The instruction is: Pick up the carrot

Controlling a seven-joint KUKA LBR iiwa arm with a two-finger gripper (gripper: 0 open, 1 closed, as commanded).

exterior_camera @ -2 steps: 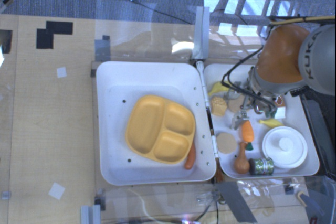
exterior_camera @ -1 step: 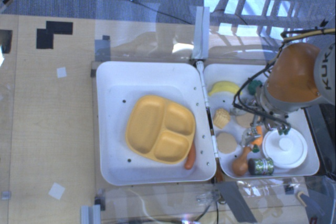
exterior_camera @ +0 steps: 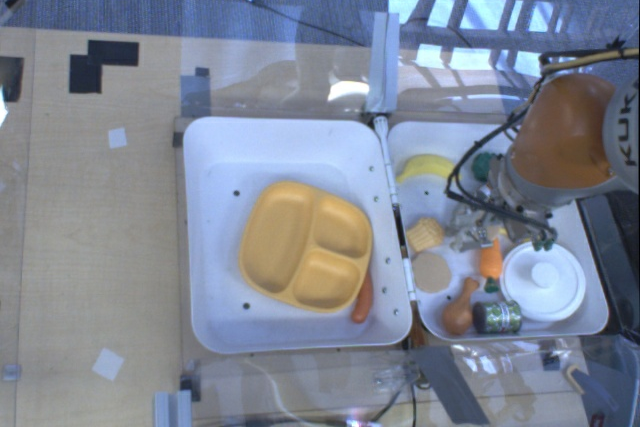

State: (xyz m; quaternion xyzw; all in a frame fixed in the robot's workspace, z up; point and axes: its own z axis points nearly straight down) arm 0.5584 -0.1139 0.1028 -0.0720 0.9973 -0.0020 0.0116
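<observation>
The carrot (exterior_camera: 490,260), small and orange, is in the right bin (exterior_camera: 598,315), between a tan round piece and a white bowl. My gripper (exterior_camera: 482,237) hangs from the orange-banded wrist (exterior_camera: 560,130) right over the carrot's upper end and hides part of it. From this slant I cannot make out whether the carrot is gripped or only lies beneath the gripper.
Around the carrot lie a white bowl (exterior_camera: 543,281), a dark green can (exterior_camera: 497,317), a brown drumstick (exterior_camera: 460,307), a tan disc (exterior_camera: 432,271), a corn piece (exterior_camera: 424,235) and a yellow banana (exterior_camera: 425,165). The left bin (exterior_camera: 215,175) holds a yellow divided plate (exterior_camera: 305,245) and a reddish sausage (exterior_camera: 362,299).
</observation>
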